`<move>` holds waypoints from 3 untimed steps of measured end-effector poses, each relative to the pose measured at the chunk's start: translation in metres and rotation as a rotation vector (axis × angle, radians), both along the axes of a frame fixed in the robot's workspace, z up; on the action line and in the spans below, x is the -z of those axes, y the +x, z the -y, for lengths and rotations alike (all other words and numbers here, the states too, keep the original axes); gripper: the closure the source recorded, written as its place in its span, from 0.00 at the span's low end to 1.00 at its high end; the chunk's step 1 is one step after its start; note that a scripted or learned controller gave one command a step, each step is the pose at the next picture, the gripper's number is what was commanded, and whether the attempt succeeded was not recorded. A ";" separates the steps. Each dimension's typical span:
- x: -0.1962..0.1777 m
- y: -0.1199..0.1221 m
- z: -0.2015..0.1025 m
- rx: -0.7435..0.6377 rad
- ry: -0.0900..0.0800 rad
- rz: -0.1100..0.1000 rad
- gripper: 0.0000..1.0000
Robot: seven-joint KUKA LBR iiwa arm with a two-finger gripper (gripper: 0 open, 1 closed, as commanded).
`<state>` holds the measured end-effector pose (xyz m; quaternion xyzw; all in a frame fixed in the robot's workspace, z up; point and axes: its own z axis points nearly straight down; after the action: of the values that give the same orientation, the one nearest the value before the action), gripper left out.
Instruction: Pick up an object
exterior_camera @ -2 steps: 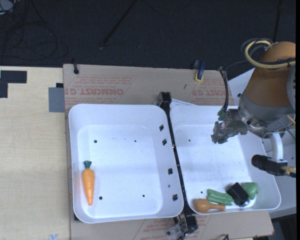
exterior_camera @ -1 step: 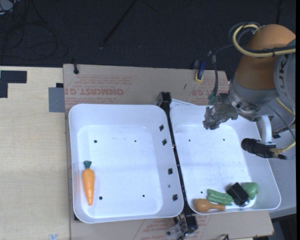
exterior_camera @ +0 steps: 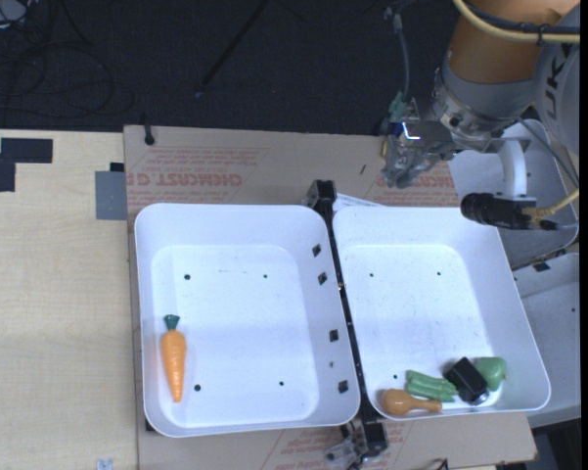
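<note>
The arm [exterior_camera: 504, 37], grey with an orange band, enters at about one o'clock and hangs above the bench, beyond the far rim of the right bin [exterior_camera: 528, 321]. Its gripper [exterior_camera: 408, 164] sits at roughly one o'clock from the middle of the view, over the brown board just past that bin's far left corner. The view does not show whether the claw is apart or together; nothing is seen between its tips.

In the left bin [exterior_camera: 152, 262] a carrot [exterior_camera: 173, 360] lies alone near the eight o'clock corner, leaf end pointing to twelve, tip to six.

In the right bin a small heap sits at the five o'clock corner against the near wall: a tan pear [exterior_camera: 408, 402] to the left, a green pod [exterior_camera: 430, 386] just beside it, a black block [exterior_camera: 467, 380] touching the pod, and a green piece [exterior_camera: 491, 369] behind the block. The heap lies well apart from the gripper.
</note>
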<state>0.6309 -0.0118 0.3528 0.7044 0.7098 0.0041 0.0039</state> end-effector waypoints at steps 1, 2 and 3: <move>-0.196 0.000 -0.037 0.003 0.001 0.005 1.00; -0.184 0.014 -0.087 0.003 0.000 -0.015 1.00; -0.184 0.013 -0.168 0.000 0.001 -0.015 1.00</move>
<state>0.6435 0.1566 0.5365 0.7043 0.7099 -0.0010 -0.0019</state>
